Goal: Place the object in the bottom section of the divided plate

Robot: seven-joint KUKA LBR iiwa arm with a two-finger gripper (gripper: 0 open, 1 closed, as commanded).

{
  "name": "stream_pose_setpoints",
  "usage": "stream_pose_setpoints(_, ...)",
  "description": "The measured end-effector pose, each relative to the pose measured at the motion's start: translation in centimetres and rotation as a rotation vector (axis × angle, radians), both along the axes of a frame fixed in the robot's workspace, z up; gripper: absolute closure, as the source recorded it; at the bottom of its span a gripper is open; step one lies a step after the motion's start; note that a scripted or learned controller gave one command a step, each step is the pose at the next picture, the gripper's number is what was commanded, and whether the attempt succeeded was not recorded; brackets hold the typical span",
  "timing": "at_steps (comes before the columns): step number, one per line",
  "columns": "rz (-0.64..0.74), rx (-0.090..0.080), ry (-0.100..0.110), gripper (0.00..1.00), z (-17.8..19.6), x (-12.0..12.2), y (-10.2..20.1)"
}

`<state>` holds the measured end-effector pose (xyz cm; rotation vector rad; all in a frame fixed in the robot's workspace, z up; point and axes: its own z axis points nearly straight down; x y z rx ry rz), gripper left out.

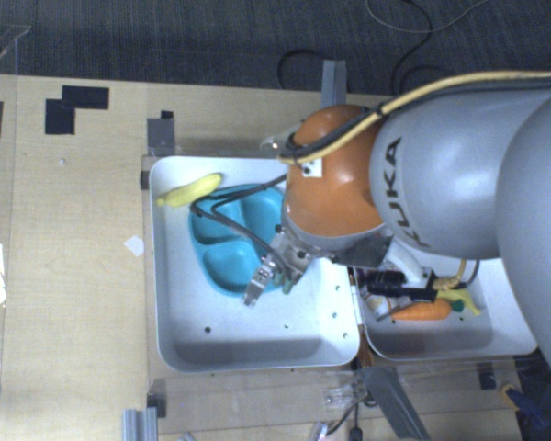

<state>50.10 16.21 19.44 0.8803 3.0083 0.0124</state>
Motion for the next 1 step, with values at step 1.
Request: stream_pose_setpoints(1,-0.001,0.003,-0.005,1.00,1.16,0.21,0.05)
